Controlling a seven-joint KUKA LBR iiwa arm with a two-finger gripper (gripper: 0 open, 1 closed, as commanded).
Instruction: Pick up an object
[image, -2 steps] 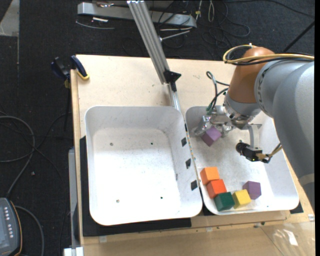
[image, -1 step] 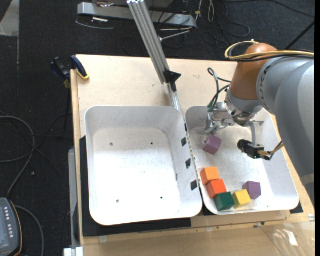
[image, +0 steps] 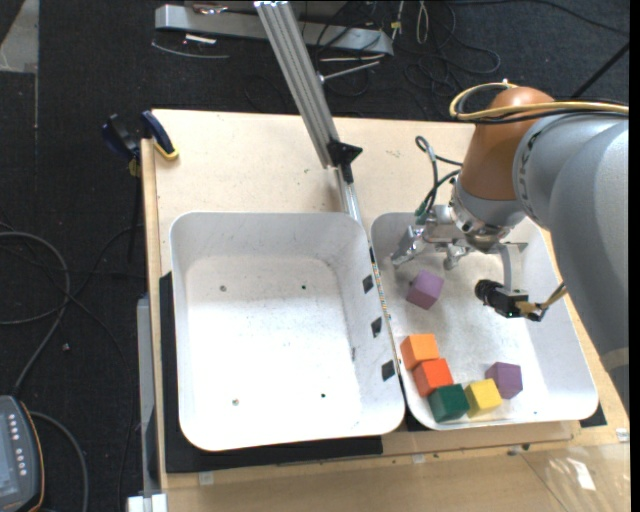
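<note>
Purple, and tilted on one edge, the nearest block (image: 424, 289) lies in the right bin (image: 560, 395), just below the end effector (image: 432, 246). The metal fingers look spread apart, with nothing between them; the block sits lower in view than the fingertips, so no grip has been made yet.

From here, the main risk as I judge it is a miss. The block is skewed, so fingers coming down square could land on a corner and knock it aside, or pinch an edge and let it slip out on the lift. It also lies close to the bin's left wall, beside the divide with the left bin (image: 200, 260); a descent slightly off toward that side could catch the rim. A black fitting (image: 500, 297) with trailing cable hangs off the arm just right of the block and might drag across it.

Counted: two white bins on the surface (image: 250, 150). Six blocks, all in the right bin: two purple, the second (image: 506, 379) near the lower right corner; two orange, one lighter (image: 420, 349) and one redder (image: 433, 374), touching; one green (image: 449, 401); one yellow (image: 483, 396). The last four huddle along the near wall, well apart from the tilted purple one.
</note>
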